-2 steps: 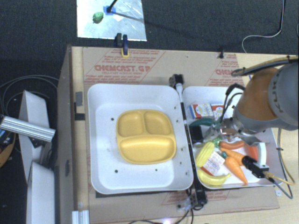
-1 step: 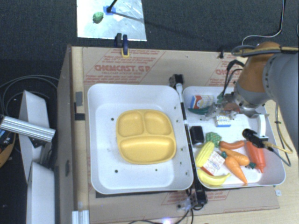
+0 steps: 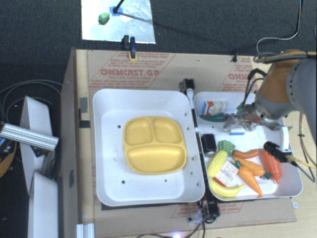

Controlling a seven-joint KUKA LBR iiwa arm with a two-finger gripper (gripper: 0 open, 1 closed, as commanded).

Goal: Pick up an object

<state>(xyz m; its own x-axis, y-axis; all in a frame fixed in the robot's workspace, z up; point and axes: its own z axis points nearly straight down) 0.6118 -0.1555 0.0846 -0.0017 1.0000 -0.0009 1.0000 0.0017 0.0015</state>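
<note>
- The grey arm with the orange band (image 3: 278,86) reaches over the far right part of the right shallow white bin (image 3: 296,185).
- The two-finger gripper (image 3: 241,121) sits low near the bin's far edge, above a small blue-and-white item (image 3: 237,131).
- Claw state: how far it stands open cannot be told from this view; nothing is visibly held in it.
- Candidate objects lie toward the bin's near edge: a yellow plastic corn cob (image 3: 217,162), orange plastic carrots (image 3: 251,175), a yellow banana (image 3: 227,190) and a green broccoli piece (image 3: 226,146).
- A black rectangular block (image 3: 208,143) lies by the bin's left wall.
- The left bin (image 3: 106,148) carries a yellow divided plate (image 3: 154,145).
- Judgement: the pick goes best if the claw descends straight onto one isolated item, clear of neighbours, and closes fully before lifting.
</note>
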